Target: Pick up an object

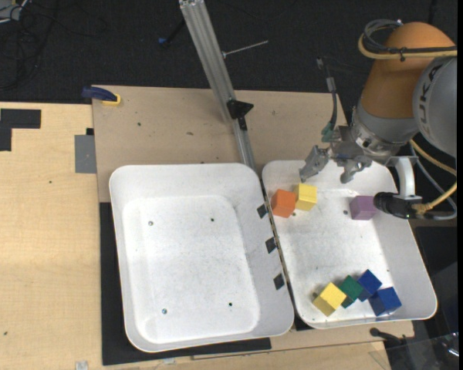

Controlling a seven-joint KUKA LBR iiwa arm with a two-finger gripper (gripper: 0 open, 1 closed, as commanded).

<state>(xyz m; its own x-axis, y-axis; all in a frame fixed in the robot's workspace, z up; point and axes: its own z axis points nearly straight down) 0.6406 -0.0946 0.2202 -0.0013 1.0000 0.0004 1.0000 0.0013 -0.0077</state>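
Observation:
My gripper (pixel 329 166) hangs over the far end of the right bin (pixel 405 264), its two fingers spread open with nothing between them. Just below its left finger lie a small yellow cube (pixel 307 196) and an orange cube (pixel 284 203), side by side near the bin's left wall. A purple cube (pixel 362 206) rests to the right of them. Near the front of the same bin sits a cluster: a yellow cube (pixel 330 297), a green cube (pixel 351 290) and two blue cubes (pixel 378 291).
The left bin (pixel 139 183) stands beside the right one, with black clips (pixel 270 243) along the seam. A slanted aluminium rail (pixel 212 64) rises behind the bins. A black cable fitting (pixel 393 203) sticks over the right bin's right side.

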